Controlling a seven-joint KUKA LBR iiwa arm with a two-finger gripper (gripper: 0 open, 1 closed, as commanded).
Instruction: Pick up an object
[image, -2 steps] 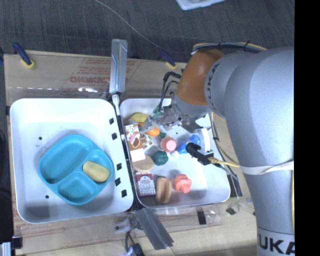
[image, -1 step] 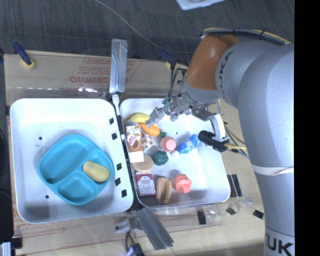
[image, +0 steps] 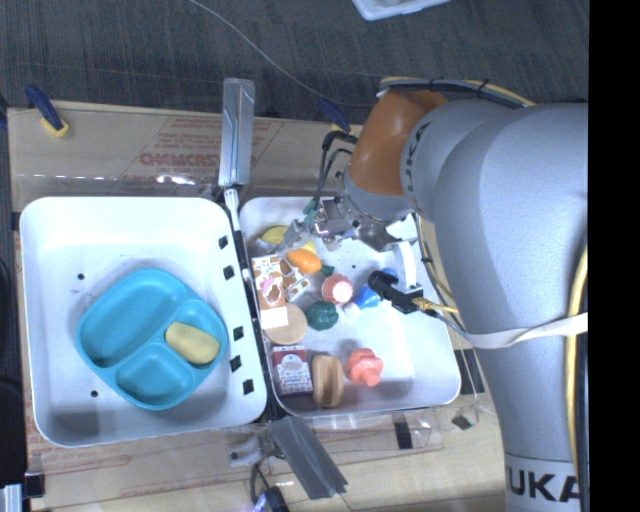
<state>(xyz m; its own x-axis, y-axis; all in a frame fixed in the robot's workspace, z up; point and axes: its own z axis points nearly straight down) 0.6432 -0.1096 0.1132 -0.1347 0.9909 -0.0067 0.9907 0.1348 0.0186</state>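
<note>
Here the grey arm (image: 500, 220) reaches in from the right, its orange band (image: 385, 150) above the far end of the right bin (image: 440, 385). The gripper (image: 325, 222) is low over that bin's far left corner, just beside a yellow piece (image: 273, 236) and an orange piece (image: 303, 261); whether it is spread or pressed together I cannot tell, and nothing can be seen between its tips. Nearer the camera in the same bin lie a patterned box (image: 268, 280), a tan disc (image: 283, 324), a dark green lump (image: 322, 316), a red and white ball (image: 337, 290), a blue piece (image: 367, 298), a small red carton (image: 290, 371), a brown roll (image: 326, 380) and a pink toy (image: 364, 366). The left bin (image: 50, 260) holds a blue divided plate (image: 130, 325) with a yellow lump (image: 192, 342) in one section.
</note>
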